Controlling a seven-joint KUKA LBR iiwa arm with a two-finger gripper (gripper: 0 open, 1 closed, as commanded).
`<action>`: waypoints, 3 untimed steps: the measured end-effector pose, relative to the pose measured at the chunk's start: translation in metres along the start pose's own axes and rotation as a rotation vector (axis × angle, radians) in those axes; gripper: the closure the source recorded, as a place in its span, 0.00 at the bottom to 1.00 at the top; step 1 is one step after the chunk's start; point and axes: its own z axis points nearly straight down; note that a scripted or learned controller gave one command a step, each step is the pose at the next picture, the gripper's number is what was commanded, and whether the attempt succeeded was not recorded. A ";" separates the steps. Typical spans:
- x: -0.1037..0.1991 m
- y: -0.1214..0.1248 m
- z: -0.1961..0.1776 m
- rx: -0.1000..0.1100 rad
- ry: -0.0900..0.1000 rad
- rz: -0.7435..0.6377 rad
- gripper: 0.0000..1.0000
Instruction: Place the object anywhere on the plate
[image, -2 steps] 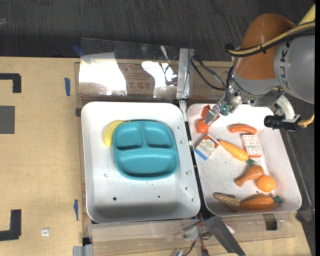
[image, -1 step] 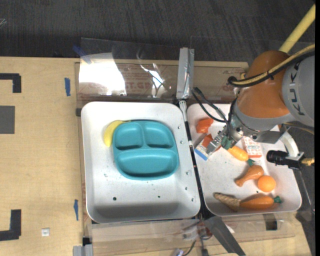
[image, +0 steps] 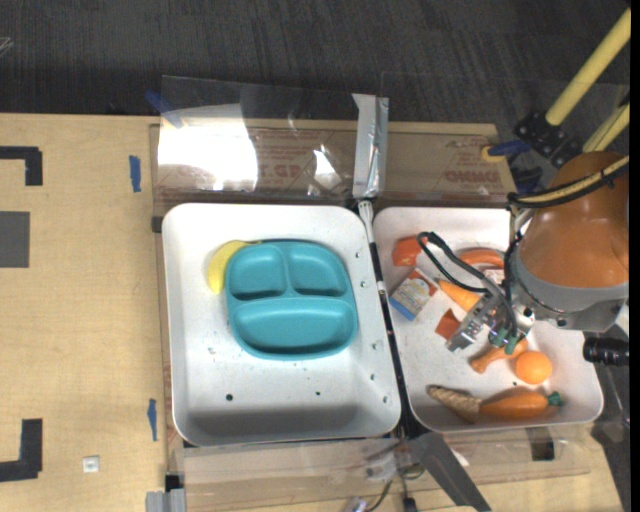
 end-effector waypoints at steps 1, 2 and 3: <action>-0.031 -0.049 0.006 0.000 0.000 -0.186 1.00; -0.079 -0.102 0.061 0.001 0.002 -0.275 1.00; -0.098 -0.119 -0.008 -0.001 -0.009 -0.493 1.00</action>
